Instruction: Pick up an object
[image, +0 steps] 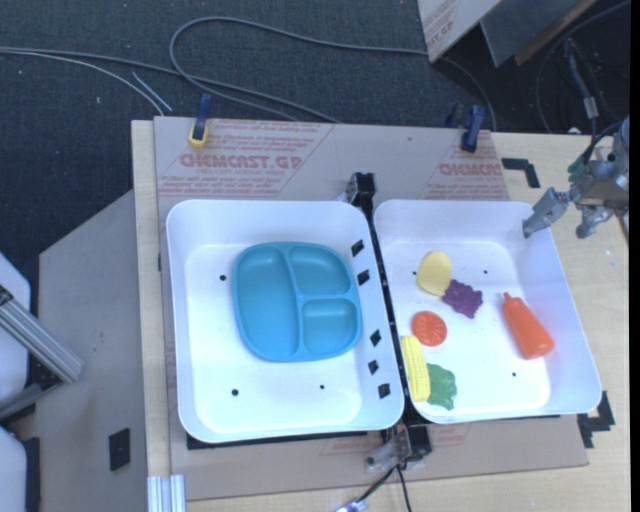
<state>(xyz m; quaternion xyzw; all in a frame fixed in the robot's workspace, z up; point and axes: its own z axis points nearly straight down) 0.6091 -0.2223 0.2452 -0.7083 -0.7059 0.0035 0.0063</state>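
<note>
Here, several small toy foods lie in the right white bin (560, 300), and none is held. An orange carrot-shaped toy (525, 326) lies toward the bin's right side, its long axis running from upper left to lower right, with the narrower end pointing to the upper left and the rounder end to the lower right. To its left, apart from it, sits a purple grape cluster (463, 297), touching a pale yellow rounded piece (434, 271) just above and left of it. Below these is a flat orange-red round slice (429, 328). Near the bin's lower left corner a yellow corn cob (415, 366) lies with its long axis nearly up and down the view, and a green leafy piece (441, 386) rests just beside its lower right. The left white bin (200, 300) holds a blue divided plate (296, 300) with three compartments, lying flat near the middle. Both bins sit side by side on a light wooden worktop (600, 180). The claw (565, 215) hangs above the upper right corner of the right bin, well apart from the toys, its two fingers spread and released, with nothing between them.
</note>
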